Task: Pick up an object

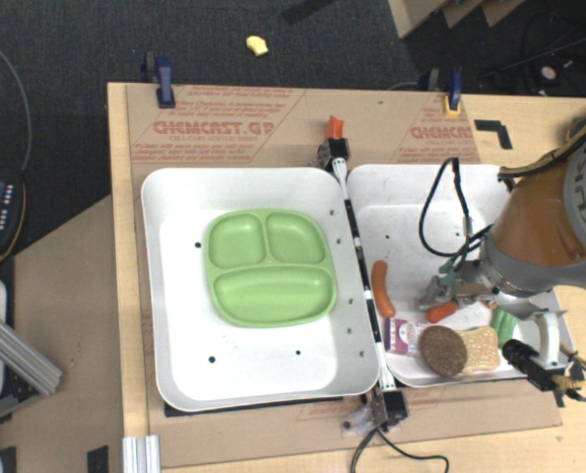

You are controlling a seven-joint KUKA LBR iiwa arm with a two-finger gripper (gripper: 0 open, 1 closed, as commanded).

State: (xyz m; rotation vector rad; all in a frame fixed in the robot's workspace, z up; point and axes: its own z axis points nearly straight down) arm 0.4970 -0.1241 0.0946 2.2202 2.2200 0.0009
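looking down at the near edge of the right bin (411, 180), a cluster of food items sits packed together along its front wall; a small purple-and-white packet (400, 336) lies at the front left, a round brown patty (443, 351) sits just beside it, and a tan cracker-like slab (480, 347) touches the patty on its right; a green piece (506, 321) peeks out just beyond the slab, partly under the arm; a step further back, the gripper (457, 288) hangs low over the bin, right above a small orange-red piece (441, 312); whether that piece is touched or merely close, cannot tell, and the state of the hand cannot be told either from this angle; a long orange sausage (381, 289) lies lengthwise near the bin's left wall, apart from the gripper; the grey arm (544, 230) with its orange band fills the bin's right side, a black cable (440, 205) looping above it; over in the left bin (174, 264), a green divided plate (270, 267) rests near the middle, three compartments showing; far beyond the bench, a yellow scrap (257, 44) lies on the dark floor
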